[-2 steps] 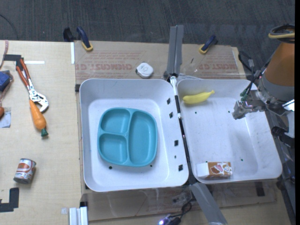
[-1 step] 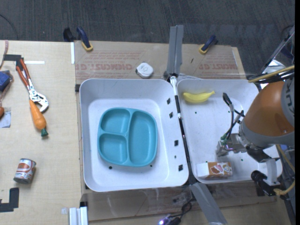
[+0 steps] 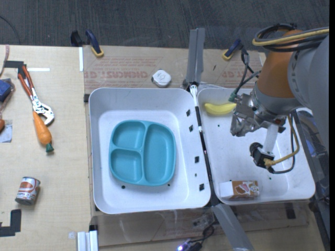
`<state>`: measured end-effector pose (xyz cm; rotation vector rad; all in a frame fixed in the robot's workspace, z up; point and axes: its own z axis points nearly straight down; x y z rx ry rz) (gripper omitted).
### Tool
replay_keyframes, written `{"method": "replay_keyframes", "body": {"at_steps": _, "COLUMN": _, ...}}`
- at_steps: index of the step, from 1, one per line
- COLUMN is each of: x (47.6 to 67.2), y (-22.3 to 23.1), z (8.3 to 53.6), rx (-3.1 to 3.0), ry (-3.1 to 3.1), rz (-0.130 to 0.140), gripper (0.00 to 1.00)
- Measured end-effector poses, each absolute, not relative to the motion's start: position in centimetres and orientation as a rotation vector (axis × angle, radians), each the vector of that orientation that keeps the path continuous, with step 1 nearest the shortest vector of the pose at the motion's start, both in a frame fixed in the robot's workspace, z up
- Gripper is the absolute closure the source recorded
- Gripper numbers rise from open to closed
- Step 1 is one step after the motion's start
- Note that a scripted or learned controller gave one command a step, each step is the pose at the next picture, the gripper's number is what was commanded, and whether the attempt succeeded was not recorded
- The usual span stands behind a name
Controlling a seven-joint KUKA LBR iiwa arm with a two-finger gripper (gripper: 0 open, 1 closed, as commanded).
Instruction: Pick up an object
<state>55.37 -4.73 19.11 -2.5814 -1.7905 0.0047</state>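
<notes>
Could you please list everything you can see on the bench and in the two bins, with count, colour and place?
Divided plate: one, teal, in the left bin.
Banana: one, yellow, far corner of the right bin.
Small box: one, white and brown, near edge of the right bin.
Carrot: one, orange, bench far left.
Wrench: one, red-handled, above the carrot.
Can: one, bench lower left.
Gripper: one, grey, over the right bin, below the banana.

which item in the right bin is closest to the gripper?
The banana, at the right bin's far left corner, just beside the gripper. The small brown and white box lies farther off, against the bin's near wall.
</notes>
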Motion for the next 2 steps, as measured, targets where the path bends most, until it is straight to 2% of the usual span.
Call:
{"method": "replay_keyframes", "body": {"at_steps": 1, "x": 47.6, "y": -11.4, "z": 13.6, "rx": -2.601, "ry": -1.758, "rz": 0.007, "gripper": 1.0}}
{"method": "replay_keyframes", "body": {"at_steps": 2, "x": 52.7, "y": -16.7, "z": 25.0, "rx": -2.176, "ry": -2.265, "rz": 0.003, "gripper": 1.0}}
